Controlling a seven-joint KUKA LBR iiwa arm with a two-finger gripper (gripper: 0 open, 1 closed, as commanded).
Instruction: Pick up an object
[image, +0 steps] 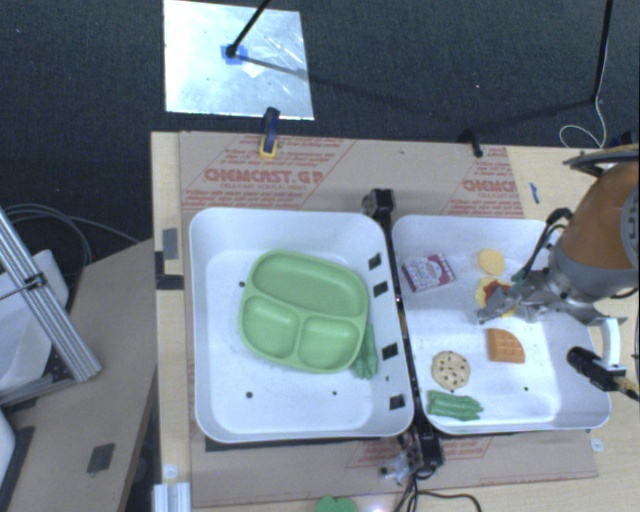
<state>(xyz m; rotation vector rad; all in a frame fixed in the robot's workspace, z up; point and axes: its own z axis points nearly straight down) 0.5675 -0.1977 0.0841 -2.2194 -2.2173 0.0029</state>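
The right bin (545, 398) holds several small toy foods. A red and white packet (428, 272) lies at its back left, with a yellow disc (491, 262) to the right of it. A chocolate-chip cookie (451, 370) and a green pea pod (455, 405) lie near the front left. An orange waffle piece (505, 346) sits in the middle. My gripper (497, 306) is low in this bin, just above the waffle and right against a small red and yellow piece (487, 291), which it partly hides.
The left bin (215, 405) holds a green divided plate (303, 311) with a green scrap (366, 352) at its front right corner. The arm's grey and orange body (600, 240) overhangs the right bin's right side. Black clips (390, 350) line the shared wall.
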